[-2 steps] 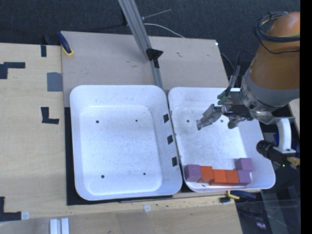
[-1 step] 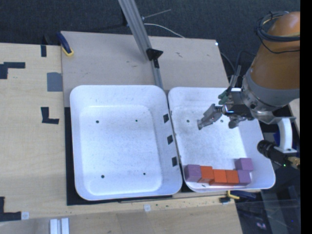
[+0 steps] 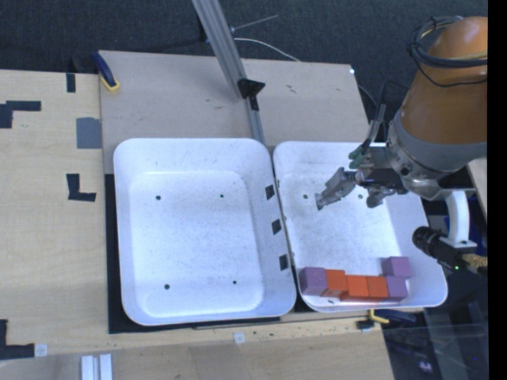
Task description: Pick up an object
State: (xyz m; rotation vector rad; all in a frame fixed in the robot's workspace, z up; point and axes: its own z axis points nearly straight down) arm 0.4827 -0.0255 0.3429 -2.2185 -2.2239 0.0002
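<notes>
Gripper (image 3: 348, 190) hangs over the upper-middle of the right bin (image 3: 333, 158), arm coming in from the right. Two fingers are visible, spread apart with a clear gap and nothing between them, so it is open and empty.

All objects sit along the near wall of the right bin: a row of blocks (image 3: 356, 283) packed touching one another. Left to right: a purple cube (image 3: 313, 279), an orange block (image 3: 335, 281), a longer orange block (image 3: 367, 286), then a purple block (image 3: 396, 288) with another purple block (image 3: 395, 266) stacked just behind it at the right end. Left bin (image 3: 190, 153) holds nothing to pick.

Key relation: the row lies toward the near edge from the gripper, well apart from it, and slightly right. The row's long axis runs left-right along the bin wall. My read: the fingers need to straddle across that axis, and the near wall leaves little room on that side. The end cubes look like the easiest targets; the middle orange ones are boxed in by neighbours.
</notes>
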